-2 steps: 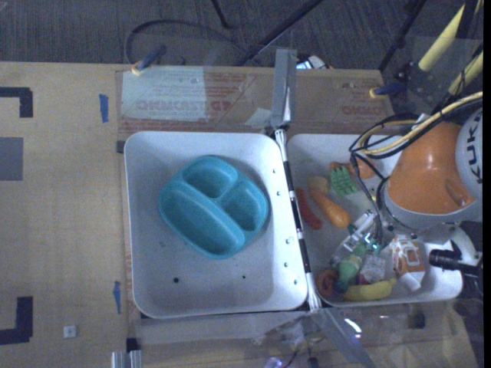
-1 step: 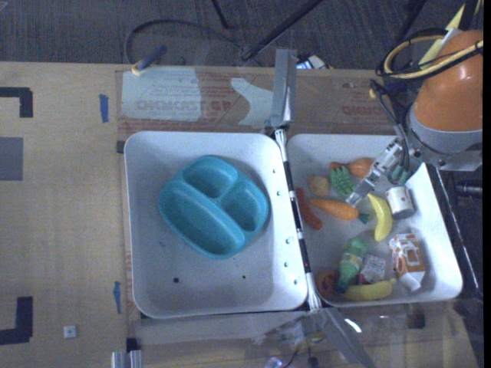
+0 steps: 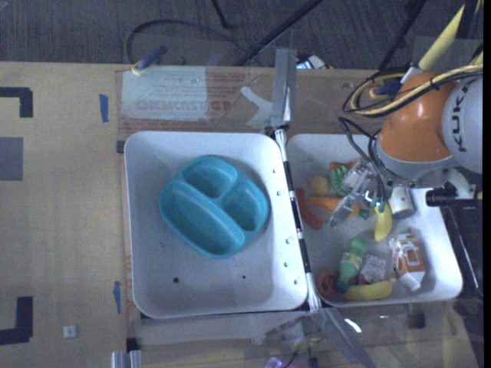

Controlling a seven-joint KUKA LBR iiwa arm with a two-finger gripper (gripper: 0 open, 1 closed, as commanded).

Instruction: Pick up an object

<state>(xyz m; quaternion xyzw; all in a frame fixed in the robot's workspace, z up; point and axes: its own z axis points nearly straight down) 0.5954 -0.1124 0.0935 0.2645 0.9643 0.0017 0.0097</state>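
Observation:
My gripper [image 3: 349, 198] hangs low over the upper middle of the right bin [image 3: 445, 282], with its two fingers apart and nothing visibly held between them. Just left of its fingertips lies an orange carrot-like piece [image 3: 326, 203]. Beside that are a yellow round piece [image 3: 318, 184] and a green item [image 3: 338, 176]. A small yellow banana [image 3: 382, 225] lies just right of the gripper. Lower in the bin lie a green bottle [image 3: 351, 256], a small packet [image 3: 374, 267], an orange-and-white carton [image 3: 406, 254] and a second banana [image 3: 370, 290].
The left bin [image 3: 146, 274] holds a teal divided plate [image 3: 215, 205]. A raised divider [image 3: 291, 205] separates the two bins. The grey and orange arm [image 3: 414, 129] with its cables covers the right bin's upper right corner. A red item [image 3: 326, 282] sits at the right bin's lower left.

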